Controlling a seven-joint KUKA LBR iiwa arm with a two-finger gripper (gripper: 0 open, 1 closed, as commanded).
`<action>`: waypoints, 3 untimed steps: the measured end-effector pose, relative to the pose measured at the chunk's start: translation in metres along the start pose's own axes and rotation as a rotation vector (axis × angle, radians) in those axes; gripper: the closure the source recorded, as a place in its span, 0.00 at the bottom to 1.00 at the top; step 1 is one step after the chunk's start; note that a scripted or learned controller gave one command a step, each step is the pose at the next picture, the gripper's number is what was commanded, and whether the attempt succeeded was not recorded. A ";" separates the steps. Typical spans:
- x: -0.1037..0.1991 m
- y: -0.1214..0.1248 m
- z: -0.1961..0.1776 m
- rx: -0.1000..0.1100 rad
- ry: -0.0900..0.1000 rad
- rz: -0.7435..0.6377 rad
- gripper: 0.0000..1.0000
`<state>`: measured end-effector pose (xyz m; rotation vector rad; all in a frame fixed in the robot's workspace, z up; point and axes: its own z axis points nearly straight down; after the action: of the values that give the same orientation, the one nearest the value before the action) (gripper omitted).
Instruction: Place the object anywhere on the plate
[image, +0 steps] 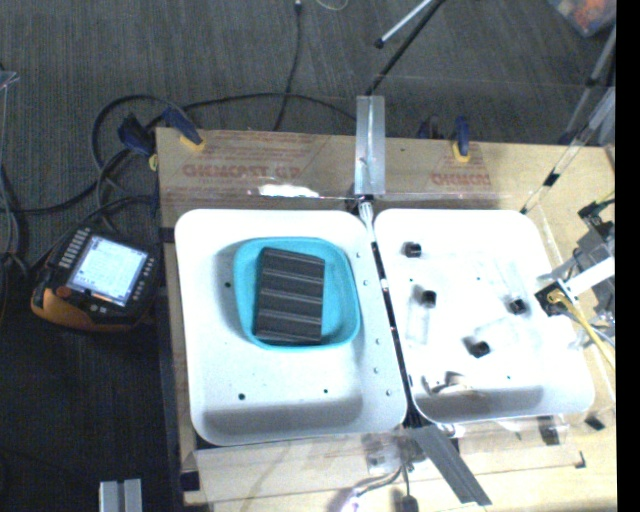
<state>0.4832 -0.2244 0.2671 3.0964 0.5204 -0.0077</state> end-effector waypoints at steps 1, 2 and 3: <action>0.010 -0.027 -0.008 0.002 0.000 0.058 0.00; 0.026 -0.076 -0.015 0.003 0.000 0.111 0.00; 0.039 -0.113 0.069 0.004 -0.001 0.132 0.00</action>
<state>0.4825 -0.1052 0.1975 3.1277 0.3156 -0.0105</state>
